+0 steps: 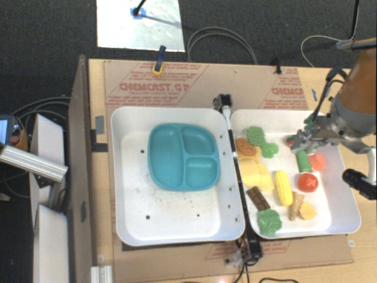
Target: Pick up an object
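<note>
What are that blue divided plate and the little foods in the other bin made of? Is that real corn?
The blue divided plate looks like moulded plastic: one even teal colour, rounded compartment edges, a soft sheen. The corn seems to be a plastic toy, uniformly bright yellow and smooth; the tomato likewise, evenly red and glossy. The white bin under the plate appears to be thin plastic too, though that's less certain.

Arm (359,93) cut off by right edge, gripper (299,139) fingers too small to tell, green piece (304,161) partly under gripper
</note>
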